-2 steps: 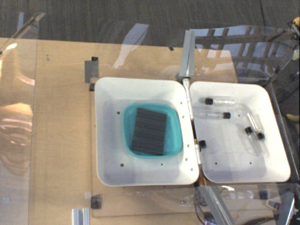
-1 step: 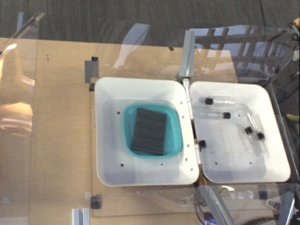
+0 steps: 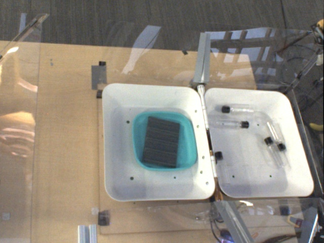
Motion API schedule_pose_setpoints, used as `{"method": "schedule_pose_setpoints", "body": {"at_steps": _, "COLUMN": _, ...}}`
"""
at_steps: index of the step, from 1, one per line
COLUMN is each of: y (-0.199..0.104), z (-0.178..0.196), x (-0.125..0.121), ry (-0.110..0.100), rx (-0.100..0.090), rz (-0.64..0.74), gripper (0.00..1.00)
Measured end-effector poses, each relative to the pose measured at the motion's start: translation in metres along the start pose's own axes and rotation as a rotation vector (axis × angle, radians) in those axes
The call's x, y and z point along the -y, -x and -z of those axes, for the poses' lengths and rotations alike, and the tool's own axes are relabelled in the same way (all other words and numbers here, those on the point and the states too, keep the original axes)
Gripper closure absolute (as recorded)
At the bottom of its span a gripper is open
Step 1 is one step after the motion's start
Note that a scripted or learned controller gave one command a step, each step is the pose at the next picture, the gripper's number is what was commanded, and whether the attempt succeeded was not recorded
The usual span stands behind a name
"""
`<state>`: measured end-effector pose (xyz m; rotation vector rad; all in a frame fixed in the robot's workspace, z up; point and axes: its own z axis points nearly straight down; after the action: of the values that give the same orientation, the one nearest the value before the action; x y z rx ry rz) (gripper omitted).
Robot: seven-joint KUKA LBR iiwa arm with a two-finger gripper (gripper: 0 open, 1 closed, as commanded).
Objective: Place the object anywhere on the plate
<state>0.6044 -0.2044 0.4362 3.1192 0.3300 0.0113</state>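
State of the hand cannot be told. The dark grey ribbed rectangular block (image 3: 161,143) is seen lying flat on the teal rounded-square plate (image 3: 137,135), well inside its rim, so placement is judged done. If any retreat is left, it is best made straight up, so the block is not dragged. The plate is held in the left shallow white bin (image 3: 116,135). Several clear capped tubes (image 3: 232,123) are scattered in the right white bin (image 3: 298,151) (black caps, all lying down). Both bins are carried by the wooden bench (image 3: 61,135).
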Motion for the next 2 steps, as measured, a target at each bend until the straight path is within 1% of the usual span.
{"method": "schedule_pose_setpoints", "body": {"at_steps": 1, "y": 0.0355, "z": -0.0001, "x": 0.0068, "ry": -0.002, "rx": 0.0, "rz": -0.005, "gripper": 0.0}}
{"method": "schedule_pose_setpoints", "body": {"at_steps": 2, "y": 0.0381, "z": -0.0002, "x": 0.0072, "ry": -0.002, "rx": 0.0, "rz": -0.006, "gripper": 0.0}}
